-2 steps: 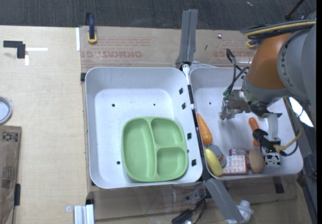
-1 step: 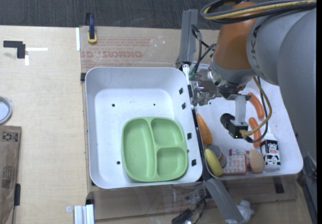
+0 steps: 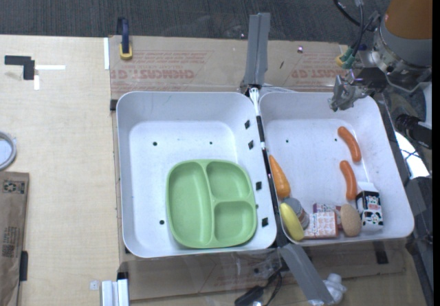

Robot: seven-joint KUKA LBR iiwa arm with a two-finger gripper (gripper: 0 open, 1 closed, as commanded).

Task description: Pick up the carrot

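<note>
The carrot (image 3: 278, 176) is a small orange cone lying against the left wall of the right bin (image 3: 313, 122), its narrow end pointing toward the far side. My gripper (image 3: 342, 97) hangs over the far right corner of that bin, well away from the carrot, up and to its right. Nothing is visible in it. The grey arm with the orange band comes in from the upper right.
Two orange sausages (image 3: 349, 143) (image 3: 348, 179) lie in the right bin's right half. Along its near wall sit a banana (image 3: 291, 222), a can (image 3: 295, 206), a pink box (image 3: 321, 221), a brown egg-shaped item (image 3: 350, 219) and a milk carton (image 3: 370, 208). The left bin (image 3: 137, 160) holds a green divided plate (image 3: 211, 203).
</note>
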